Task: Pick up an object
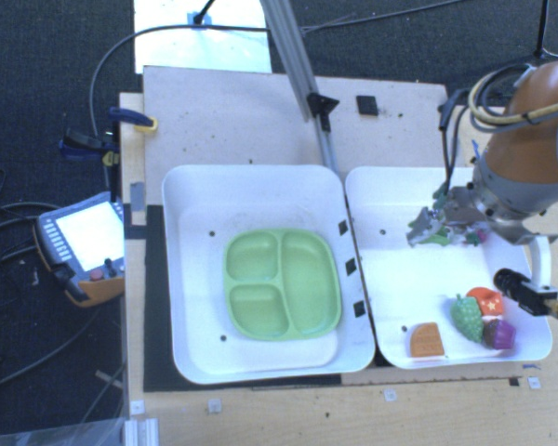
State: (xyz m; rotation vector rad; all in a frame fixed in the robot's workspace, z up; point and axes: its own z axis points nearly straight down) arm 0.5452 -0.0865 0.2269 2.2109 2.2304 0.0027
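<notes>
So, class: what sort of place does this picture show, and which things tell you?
Probably a robotics lab test bench. A robot arm reaches over two white bins, a handheld control pendant lies on the floor, and loose cables trail around the bench.

Hidden, cropped and unclear parts, both-bin view

Arm runs off the right edge; only its wrist end and orange band are in frame. Gripper is small and blurred over the right bin, with something greenish by its fingers — held or merely beneath, cannot tell. Purple item partly tucked behind the green bumpy item and red item; shape unclear. Handheld pendant screen glares white, unreadable. Cables leave at left edge.
</notes>
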